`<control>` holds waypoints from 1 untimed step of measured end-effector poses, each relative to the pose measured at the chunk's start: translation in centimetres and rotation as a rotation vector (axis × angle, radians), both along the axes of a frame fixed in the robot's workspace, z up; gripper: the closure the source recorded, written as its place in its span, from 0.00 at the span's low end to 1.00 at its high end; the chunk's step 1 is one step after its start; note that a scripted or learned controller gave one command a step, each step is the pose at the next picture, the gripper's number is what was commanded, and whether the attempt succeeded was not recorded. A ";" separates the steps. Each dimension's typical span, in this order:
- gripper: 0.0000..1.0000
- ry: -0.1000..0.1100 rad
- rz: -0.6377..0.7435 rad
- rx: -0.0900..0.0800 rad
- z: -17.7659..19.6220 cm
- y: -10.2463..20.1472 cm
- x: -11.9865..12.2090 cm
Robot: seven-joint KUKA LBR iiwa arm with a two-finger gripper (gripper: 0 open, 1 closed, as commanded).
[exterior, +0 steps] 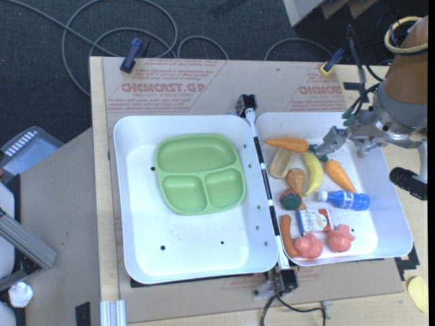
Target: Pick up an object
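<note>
Pincer (328, 143) just above banana (313, 171)

Surroundings: bench on dark floor.
Dark carpet (47, 53) with looping grey cables (102, 19) across the upper frame; tan bench board (204, 87) printed in red lettering; blue clamp (132, 54) upper left.

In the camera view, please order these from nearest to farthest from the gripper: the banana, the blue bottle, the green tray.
From the gripper:
1. Banana, just below it in the right bin.
2. Blue bottle, lower in the same bin.
3. Green tray, far off in the left bin.
</note>
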State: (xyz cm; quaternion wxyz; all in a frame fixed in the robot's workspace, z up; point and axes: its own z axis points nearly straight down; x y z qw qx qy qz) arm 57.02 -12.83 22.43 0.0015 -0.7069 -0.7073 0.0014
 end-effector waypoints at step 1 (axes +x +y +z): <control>0.00 0.001 0.000 0.001 -14.3 -6.1 -4.1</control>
